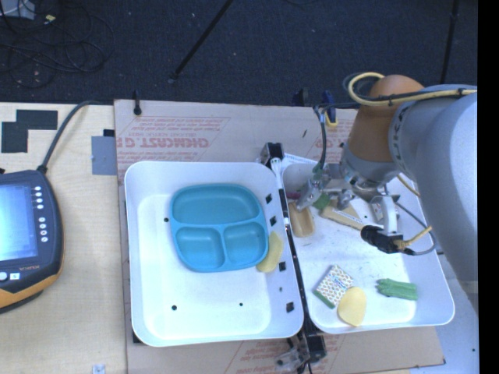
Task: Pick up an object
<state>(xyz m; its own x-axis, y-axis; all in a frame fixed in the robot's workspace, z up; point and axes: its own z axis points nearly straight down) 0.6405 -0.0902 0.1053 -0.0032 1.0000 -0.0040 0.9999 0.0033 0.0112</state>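
You see one blue tray in the left bin. Right bin: one patterned packet, one yellow piece, one green piece beside it. The gripper hovers above them; grip state indeterminate.

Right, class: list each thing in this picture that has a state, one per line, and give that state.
blue divided plate: flat in left bin, upright
pendant screen: lit
gripper: low in right bin; grip unclear
yellow piece: lying loose, right bin
green piece: lying loose, right bin
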